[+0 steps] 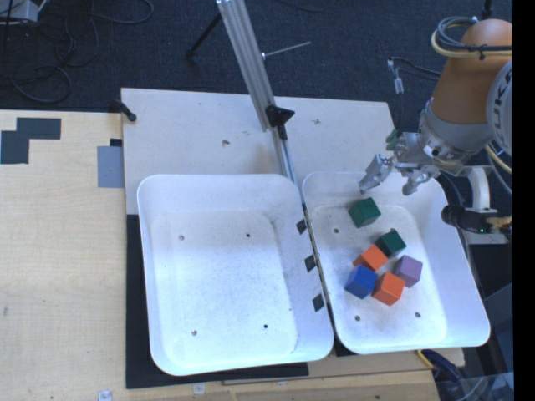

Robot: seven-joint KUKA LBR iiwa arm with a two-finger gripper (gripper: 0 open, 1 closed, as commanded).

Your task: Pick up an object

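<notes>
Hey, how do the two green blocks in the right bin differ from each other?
The upper green block lies alone near the bin's far end, just below the gripper; the lower green block sits packed in the cluster, against an orange block. The upper one looks slightly larger and lighter in this view, the lower one darker. Both are green cubes lying in the right bin, neither held.

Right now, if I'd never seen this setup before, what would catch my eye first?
Probably the cluster of colored blocks in the right bin: two orange blocks, a blue block, a purple block and two dark green blocks. Next, the grey and orange arm reaching in from the right, its gripper open above the farther green block. The left bin beside them is plain white.
</notes>
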